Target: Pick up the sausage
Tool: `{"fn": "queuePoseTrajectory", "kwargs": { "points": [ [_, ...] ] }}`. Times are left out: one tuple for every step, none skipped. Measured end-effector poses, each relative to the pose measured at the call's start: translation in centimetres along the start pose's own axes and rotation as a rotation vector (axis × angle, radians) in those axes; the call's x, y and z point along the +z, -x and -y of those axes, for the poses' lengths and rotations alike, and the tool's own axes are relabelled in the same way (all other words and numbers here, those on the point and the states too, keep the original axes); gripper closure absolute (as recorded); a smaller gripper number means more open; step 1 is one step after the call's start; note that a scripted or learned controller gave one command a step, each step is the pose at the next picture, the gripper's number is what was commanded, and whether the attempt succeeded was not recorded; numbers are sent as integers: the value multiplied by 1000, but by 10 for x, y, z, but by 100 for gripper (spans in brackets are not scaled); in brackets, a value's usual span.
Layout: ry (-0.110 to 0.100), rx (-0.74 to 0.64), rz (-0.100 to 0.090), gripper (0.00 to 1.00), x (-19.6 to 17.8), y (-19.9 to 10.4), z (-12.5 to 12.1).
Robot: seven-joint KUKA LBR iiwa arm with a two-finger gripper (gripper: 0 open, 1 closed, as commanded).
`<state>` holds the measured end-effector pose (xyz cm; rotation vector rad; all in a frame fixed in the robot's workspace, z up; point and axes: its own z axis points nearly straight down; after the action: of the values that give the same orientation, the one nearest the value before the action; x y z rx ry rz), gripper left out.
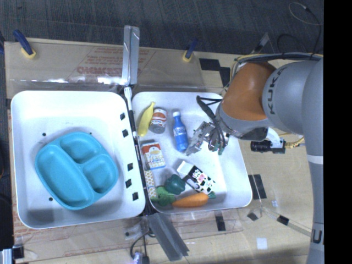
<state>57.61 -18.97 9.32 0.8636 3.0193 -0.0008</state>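
Note:
My gripper (207, 141) hangs over the middle of the right bin (236, 172), just right of an upright blue bottle (180, 131). Its fingers are spread, and nothing shows between them. I cannot tell for sure which item is the sausage. The closest in look is a short reddish-brown tin (158, 120) at the bin's far left, between a yellow banana (145, 119) and the bottle. The gripper is about a hand's width to the right of that tin and touches none of the items.
The right bin also holds a red and white box (153, 155), a green toy (171, 186), an orange carrot (191, 201) and a cow-patterned block (201, 181). The left bin (33, 106) holds a blue divided plate (77, 169). A metal divider (130, 59) stands between the bins.

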Motion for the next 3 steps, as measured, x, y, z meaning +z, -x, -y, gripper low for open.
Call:
{"fn": "queuePoseTrajectory", "kwargs": {
  "points": [
    [6, -44, 20, 100, -4, -58, 60],
    [12, -43, 48, 0, -10, -50, 58],
    [1, -55, 3, 0, -51, 43, -4]
  ]
}}
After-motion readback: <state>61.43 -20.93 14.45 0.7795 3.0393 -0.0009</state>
